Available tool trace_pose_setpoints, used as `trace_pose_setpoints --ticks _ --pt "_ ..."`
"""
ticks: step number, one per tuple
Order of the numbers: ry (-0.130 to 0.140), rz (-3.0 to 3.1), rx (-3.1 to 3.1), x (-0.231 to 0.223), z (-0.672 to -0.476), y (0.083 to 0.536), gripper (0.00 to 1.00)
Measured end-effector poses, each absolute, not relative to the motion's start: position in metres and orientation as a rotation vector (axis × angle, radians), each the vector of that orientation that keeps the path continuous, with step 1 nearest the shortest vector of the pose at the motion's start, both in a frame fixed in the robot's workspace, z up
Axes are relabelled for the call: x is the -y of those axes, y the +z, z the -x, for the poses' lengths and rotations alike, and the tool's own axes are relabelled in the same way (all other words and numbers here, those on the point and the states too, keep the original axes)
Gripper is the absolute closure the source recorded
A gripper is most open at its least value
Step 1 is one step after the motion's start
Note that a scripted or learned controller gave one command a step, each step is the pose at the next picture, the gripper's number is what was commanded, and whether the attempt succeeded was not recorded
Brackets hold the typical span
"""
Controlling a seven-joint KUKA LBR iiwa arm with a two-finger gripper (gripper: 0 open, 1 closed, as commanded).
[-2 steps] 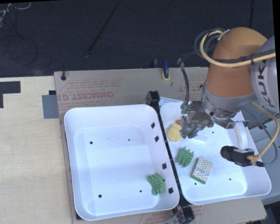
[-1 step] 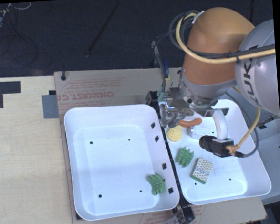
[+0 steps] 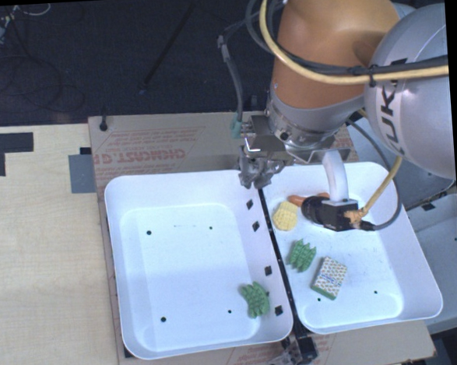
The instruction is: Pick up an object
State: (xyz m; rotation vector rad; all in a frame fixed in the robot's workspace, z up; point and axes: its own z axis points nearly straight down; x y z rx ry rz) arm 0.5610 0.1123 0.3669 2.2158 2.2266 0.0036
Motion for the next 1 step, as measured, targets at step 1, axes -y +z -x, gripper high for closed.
trace_pose_setpoints --ticks 1 --pt "-0.019 -2.23 -2.225 -0.0838 -0.4969 0.3002 1.0"
